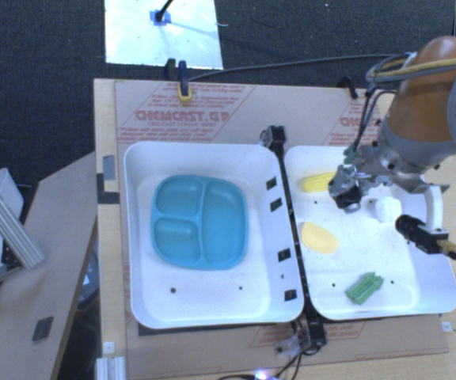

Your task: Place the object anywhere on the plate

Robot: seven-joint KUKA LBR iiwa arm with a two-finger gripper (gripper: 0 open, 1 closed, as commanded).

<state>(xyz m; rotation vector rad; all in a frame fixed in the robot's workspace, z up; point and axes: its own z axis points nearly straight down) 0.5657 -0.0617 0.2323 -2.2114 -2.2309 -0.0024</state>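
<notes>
Blue divided plate (pixel 200 220) lies alone in the left bin (pixel 145 291), ready to receive; gripper (pixel 347 195), grip state indiscernible, hovers over the right bin (pixel 434 291) near the yellow pieces (pixel 318 237).

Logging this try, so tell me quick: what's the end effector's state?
End effector: over the right bin, near a yellow object; open or shut cannot be told.

left bin (pixel 149 291): blue divided plate (pixel 200 221) | right bin (pixel 426 291): two yellow pieces (pixel 319 237) (pixel 317 183), green piece (pixel 365 287), white piece (pixel 387 208) | end effector (pixel 347 192) low beside upper yellow piece
</notes>
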